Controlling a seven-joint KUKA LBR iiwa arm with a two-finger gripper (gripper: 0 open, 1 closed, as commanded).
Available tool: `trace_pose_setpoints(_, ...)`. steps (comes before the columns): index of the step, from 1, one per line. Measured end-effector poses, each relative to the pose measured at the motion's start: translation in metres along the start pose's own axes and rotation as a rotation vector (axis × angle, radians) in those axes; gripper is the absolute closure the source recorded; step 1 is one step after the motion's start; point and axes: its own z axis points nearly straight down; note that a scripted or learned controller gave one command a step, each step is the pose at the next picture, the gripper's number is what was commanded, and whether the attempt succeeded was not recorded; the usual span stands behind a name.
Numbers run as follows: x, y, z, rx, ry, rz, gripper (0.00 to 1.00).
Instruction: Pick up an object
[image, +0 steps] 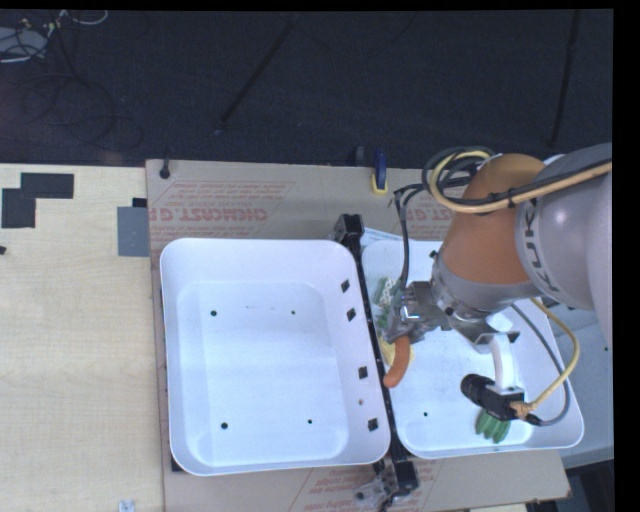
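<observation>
Carrot-like orange piece (397, 367) lies in the right bin (560, 432), hard against its left wall, just beside the black divider (372, 340) that joins the two bins. It is short and rounded, reddish-orange toward its lower end and paler yellow at the top, and its long axis runs nearly up the view with a slight lean to the right. The gripper (404, 318) sits directly above its upper end, close enough that the two seem to touch or overlap; whether it has hold of the piece cannot be told, since the wrist hides that spot. So the coming move likely turns on a short drop along that axis. A green object (492, 427) lies well apart, near the bin's lower right corner, under a black fitting (487, 393). The left bin (175, 350) sits alongside.
</observation>
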Motion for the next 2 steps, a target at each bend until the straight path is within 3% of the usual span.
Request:
trace_pose_setpoints(1,0.054,0.05,-0.033,-0.003,0.001,-0.003,1.0)
trace_pose_setpoints(2,0.108,0.06,-0.024,0.001,0.0,-0.002,1.0)
